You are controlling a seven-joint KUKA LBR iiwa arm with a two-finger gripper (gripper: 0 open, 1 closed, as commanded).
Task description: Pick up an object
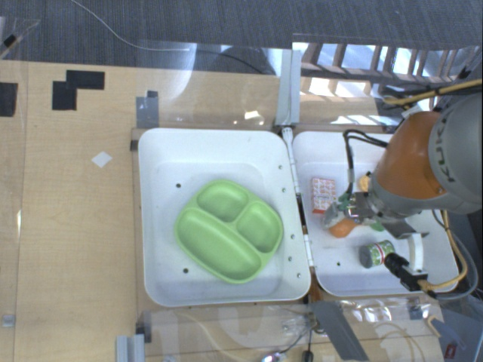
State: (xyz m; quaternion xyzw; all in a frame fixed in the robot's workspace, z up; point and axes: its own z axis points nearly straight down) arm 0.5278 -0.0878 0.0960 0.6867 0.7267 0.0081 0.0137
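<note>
We see the gripper (341, 219) poised directly over 1 orange object (342, 229) for picking; its grip state we cannot tell.

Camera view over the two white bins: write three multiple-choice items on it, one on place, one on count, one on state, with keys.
1. The green divided plastic plate lies in: A the left white bin; B the right white bin; C the wooden bench.
2. The plate's compartments number: A two; B three; C five.
3. The small grey can is: A lying on its side; B stacked on the plate; C hanging from the arm.

A: it sits within the left bin's walls.
B: three hollows show.
A: its side faces up on the bin floor.
</note>
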